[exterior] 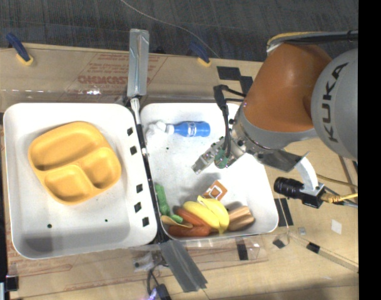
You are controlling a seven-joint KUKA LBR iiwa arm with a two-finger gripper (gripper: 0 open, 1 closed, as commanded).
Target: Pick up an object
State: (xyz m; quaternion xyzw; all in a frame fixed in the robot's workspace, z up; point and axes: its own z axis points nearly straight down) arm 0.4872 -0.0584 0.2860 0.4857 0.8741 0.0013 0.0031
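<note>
Toy food lies heaped in the right bin's near corner, where items slide together. We place the gripper above bare floor; its opening, we cannot tell.

A tray lies in the left bin; a bottle and what look like toy foods in the right bin.

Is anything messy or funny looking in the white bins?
A bit. The blue bottle lies on its side at the far end of the right bin, and the toy food is jumbled in a pile against the near wall. The yellow tray sits neatly in the left bin.
</note>
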